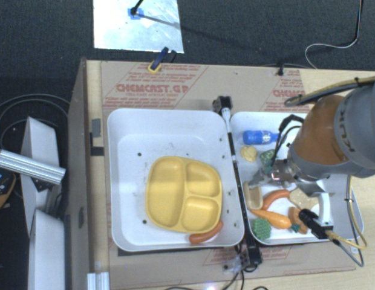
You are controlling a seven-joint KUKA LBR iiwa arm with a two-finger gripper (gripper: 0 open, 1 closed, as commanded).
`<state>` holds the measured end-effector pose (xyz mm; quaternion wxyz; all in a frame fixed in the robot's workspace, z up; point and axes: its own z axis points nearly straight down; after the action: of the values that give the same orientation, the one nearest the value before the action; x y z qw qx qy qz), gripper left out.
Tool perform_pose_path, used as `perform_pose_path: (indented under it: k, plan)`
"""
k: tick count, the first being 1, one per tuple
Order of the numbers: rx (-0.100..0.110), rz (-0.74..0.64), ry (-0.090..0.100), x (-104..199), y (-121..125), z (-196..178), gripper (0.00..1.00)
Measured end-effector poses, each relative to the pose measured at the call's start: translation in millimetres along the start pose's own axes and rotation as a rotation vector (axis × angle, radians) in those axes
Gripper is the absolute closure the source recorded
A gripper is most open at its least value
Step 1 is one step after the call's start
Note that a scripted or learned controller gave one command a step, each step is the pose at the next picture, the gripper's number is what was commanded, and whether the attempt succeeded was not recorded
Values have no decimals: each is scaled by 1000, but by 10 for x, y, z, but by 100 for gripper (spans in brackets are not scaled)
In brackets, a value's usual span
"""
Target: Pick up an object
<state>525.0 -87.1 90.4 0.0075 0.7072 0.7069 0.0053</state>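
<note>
We logged the grey arm with the orange band (323,139) reaching in from the right, its jaws (273,175) low over the right-hand shallow white bin (236,139). Whether the jaws were spread or pressed together we could not tell; the metal parts at the wrist were too small and cluttered, and we saw nothing between them.

The likeliest target, in our judgement, was the curved orange toy sausage (274,198) lying just below and beside the jaws, near the bin's middle. It looked smooth, narrow and slightly bent, a shape that would roll or slip if pinched at its end. We reckoned the step would go best with the jaws straddling its short axis at mid-length, coming straight down, then closing before any lift.

Crowding was the main worry. A plastic orange carrot with a green top (271,221) lay near the front wall, just beside the sausage, and a pale tan block (254,196) sat close to the left wall. A blue cylindrical bottle (258,138) and a small yellowish round piece (250,154) sat further back.

In the left-hand white bin (130,162) we noted a yellow divided plastic plate (183,193) and an orange-red toy sausage (205,236) at its front edge, well apart from the jaws.
</note>
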Motion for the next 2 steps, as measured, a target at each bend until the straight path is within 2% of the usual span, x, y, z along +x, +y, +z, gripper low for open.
perform_pose_path:
  k: [1, 2]
  plan:
    - [6, -3, 2, -237, 442, 10, 0]
    - [4, -3, 1, 12, 578, 19, 0]
